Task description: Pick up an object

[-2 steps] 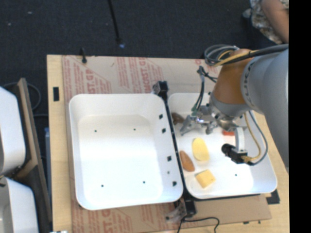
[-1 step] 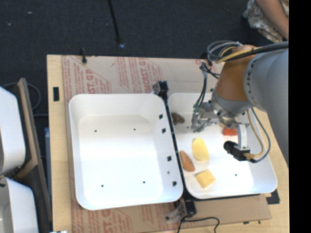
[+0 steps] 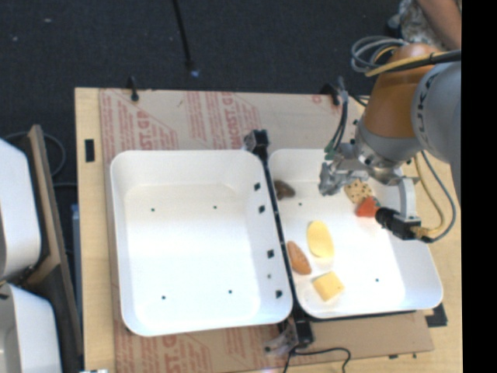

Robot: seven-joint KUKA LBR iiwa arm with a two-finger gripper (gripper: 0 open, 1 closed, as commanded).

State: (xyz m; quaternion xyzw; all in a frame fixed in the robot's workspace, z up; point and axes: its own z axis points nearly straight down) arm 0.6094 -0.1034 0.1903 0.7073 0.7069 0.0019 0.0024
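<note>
**Small food-like pieces in the right bin, gripper hanging over its far side**

The left bin (image 3: 140,185) is passed over first, since nothing to be picked is seen in it. Past the divider, the right bin (image 3: 404,286) is found to hold all the candidates. A small dark brown lump (image 3: 284,189) lies near the divider at the far side. Nearer the camera, an orange-brown oblong piece (image 3: 299,257) rests close against the divider wall, which would leave little room for a finger on that side. Just beside it lies a pale yellow oval (image 3: 320,239), and below that a yellow block (image 3: 328,286); the two are set slightly apart.

The block is judged the easiest to take: it looks light and stiff, with flat opposing faces across which a grip could be closed. The oval appears smooth and rounded, so slipping is to be expected unless it is taken across its narrow width.

Further right, the gripper (image 3: 335,179) is seen above the far part of the right bin. Whether it is spread or closed cannot be told from this view, and nothing is seen held in it. Just beside it lie a tan spotted piece (image 3: 357,189) and a small red piece (image 3: 366,207), touching or nearly so; both look light but crowded.
</note>
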